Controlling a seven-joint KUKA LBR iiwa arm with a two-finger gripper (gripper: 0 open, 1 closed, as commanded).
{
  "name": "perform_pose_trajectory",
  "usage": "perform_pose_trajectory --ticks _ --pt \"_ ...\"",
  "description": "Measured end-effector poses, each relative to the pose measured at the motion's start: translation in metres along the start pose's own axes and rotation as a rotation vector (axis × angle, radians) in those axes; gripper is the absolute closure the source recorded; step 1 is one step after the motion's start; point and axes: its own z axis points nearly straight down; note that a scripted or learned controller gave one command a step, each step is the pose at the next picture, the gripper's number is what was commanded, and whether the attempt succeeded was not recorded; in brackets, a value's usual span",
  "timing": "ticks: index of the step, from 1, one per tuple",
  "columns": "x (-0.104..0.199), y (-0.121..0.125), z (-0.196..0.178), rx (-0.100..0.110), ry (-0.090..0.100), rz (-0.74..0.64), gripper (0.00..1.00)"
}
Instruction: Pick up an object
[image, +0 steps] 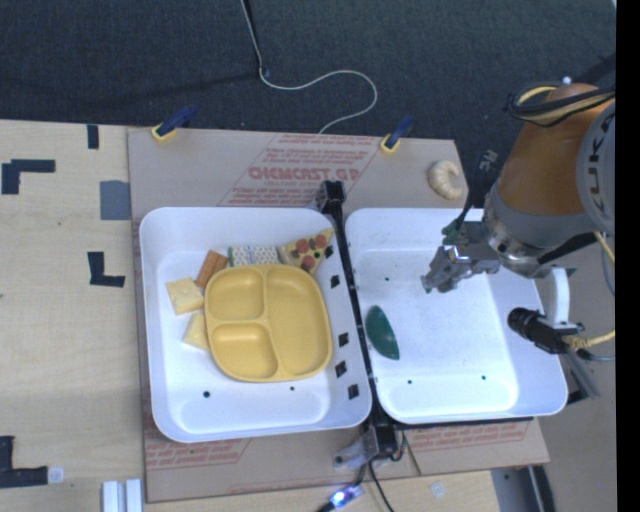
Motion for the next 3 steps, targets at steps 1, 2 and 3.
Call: perform_pose_trajectory --ticks 1,2,3 --pt "-0.004 0.006 0.020 0.001 -0.001 0.000 1.00" --pt "-0.003 -0.007 0.005 -0.001 0.000 0.001 1.00" --pt "-0.001 0.004 0.001 -0.002 0.000 0.000 1.00"
